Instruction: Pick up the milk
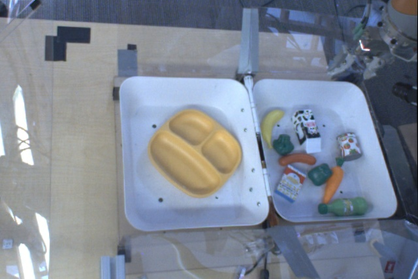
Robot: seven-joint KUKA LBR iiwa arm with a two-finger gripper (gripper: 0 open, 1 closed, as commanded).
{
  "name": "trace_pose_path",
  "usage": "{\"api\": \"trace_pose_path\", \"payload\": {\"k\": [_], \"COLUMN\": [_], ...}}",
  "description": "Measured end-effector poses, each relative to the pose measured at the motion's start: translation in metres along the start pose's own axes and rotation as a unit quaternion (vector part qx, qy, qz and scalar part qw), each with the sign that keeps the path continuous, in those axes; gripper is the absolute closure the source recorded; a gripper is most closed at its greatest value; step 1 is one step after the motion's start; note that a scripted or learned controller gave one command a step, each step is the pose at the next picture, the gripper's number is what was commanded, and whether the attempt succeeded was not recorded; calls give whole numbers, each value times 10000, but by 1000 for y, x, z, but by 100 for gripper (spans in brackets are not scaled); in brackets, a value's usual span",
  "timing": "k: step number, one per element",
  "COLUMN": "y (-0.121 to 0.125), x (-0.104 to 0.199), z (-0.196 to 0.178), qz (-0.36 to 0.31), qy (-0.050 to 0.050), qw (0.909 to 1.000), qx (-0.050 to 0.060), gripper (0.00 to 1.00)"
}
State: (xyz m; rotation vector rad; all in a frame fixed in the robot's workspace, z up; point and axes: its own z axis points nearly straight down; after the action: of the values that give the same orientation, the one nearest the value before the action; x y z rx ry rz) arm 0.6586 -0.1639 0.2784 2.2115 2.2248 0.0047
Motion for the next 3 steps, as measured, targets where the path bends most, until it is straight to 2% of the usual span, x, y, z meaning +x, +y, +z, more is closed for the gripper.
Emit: {"api": "trace_pose_path", "payload": {"k": [1, 2, 3], "y": [-12, -52, -49], "x": [50, 46, 47], "z": [135, 190, 177], "qz": [-228, -97, -102], "qy": [5, 3, 3], "qw": [9997, 10000, 9999], "qx": [12, -19, -57], "gripper": [0, 0, 100]}}
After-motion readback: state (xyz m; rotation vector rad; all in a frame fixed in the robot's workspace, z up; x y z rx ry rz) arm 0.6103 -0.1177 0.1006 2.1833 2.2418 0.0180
